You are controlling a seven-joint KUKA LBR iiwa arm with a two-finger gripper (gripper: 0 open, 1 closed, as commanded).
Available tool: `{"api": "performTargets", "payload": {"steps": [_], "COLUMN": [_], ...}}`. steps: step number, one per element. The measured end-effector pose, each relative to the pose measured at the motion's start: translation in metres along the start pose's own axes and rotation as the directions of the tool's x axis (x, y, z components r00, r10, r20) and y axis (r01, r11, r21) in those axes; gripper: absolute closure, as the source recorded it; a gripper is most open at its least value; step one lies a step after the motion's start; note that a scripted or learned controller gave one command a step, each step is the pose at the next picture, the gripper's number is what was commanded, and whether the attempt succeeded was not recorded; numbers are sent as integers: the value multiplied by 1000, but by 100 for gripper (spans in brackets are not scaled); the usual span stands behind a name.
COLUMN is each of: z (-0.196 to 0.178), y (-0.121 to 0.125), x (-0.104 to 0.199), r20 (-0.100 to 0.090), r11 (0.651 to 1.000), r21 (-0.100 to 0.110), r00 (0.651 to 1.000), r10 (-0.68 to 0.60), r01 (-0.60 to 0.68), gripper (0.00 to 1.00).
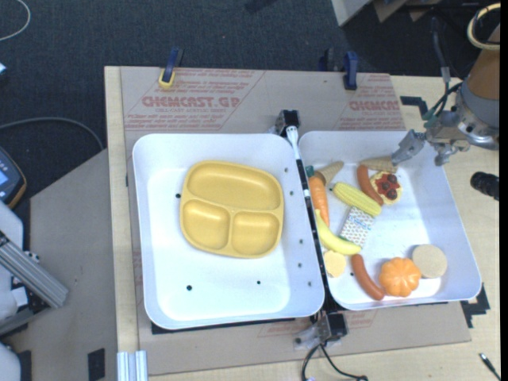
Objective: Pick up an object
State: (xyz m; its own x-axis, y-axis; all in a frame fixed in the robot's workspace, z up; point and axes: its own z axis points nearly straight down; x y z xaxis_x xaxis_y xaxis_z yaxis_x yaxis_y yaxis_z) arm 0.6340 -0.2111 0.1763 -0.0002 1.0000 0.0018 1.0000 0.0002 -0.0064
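My fingers (425,145) hang at the upper right of the frame, over the far edge of the right bin (456,213). They stand apart, spread wide, with nothing between them. I judge this the approach step: nothing is lifted yet, and every candidate lies in that bin.

Closest to me, just left and below, is a slice of pizza (386,182) with a sausage (367,183) touching its left side. Further toward the middle of the frame lie a corn cob (355,198), a carrot (318,194) and a banana (332,238). Along the bin's lower edge sit a small pumpkin (399,276), a round biscuit (429,260) and a second sausage (367,276).

The left bin (159,292) holds a yellow divided plate (232,209).

Next I would need to shift left and downward over one piece, line my fingers across its narrow side, then descend. The pizza lies flat and may be hard to catch.
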Motion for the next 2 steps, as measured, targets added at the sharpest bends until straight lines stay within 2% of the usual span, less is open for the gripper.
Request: {"api": "performTargets", "payload": {"steps": [1, 2], "z": [59, 91], "y": [-4, -1], "x": [-8, -3], "r20": [0, -6], "r11": [1000, 1000], "r21": [2, -7], "r00": [1000, 1000], "r10": [1, -3], "r01": [-1, 3], "gripper": [0, 0]}}
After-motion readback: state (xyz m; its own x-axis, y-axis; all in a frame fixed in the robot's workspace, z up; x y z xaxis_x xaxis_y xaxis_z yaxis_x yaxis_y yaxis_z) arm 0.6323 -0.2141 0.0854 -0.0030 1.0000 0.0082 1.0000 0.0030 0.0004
